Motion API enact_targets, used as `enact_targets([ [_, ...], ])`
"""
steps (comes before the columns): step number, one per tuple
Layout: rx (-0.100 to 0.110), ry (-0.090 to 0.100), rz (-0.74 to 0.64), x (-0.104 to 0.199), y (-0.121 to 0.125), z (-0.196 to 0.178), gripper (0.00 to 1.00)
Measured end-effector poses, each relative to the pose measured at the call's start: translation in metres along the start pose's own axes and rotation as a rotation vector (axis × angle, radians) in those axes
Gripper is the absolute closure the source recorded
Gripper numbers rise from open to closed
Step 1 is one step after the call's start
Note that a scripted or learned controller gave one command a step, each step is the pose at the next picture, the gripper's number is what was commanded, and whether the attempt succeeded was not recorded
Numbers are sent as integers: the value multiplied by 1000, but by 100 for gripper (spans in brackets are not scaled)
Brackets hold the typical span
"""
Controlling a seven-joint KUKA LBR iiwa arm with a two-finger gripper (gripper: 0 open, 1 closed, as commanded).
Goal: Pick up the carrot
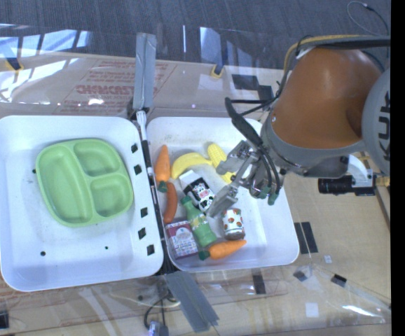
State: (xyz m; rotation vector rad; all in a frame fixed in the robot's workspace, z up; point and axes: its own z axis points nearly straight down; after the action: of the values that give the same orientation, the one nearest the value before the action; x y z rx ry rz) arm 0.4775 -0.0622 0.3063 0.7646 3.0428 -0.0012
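You have not lifted anything yet: the tool [232, 187] hangs with fingers apart and nothing between them, just right of the black-and-white carton [200, 193] in the right white bin [284, 238]. The long orange carrot [162, 165] lies left of that carton; a yellow banana [190, 164] lies just above it. Further left, the other bin [13, 187] holds a green divided plate [83, 182].

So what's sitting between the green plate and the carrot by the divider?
Nothing but bare white bin floor and the divider wall lies between the green plate and the carrot, seen from above.
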Motion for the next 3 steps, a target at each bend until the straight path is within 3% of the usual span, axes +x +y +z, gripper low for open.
enact_targets([
  [1, 1, 4, -121, -26, -49, 17, 0],
  [2, -1, 5, -498, -15, -27, 129, 0],
  [3, -1, -6, -547, -43, -67, 213, 0],
])
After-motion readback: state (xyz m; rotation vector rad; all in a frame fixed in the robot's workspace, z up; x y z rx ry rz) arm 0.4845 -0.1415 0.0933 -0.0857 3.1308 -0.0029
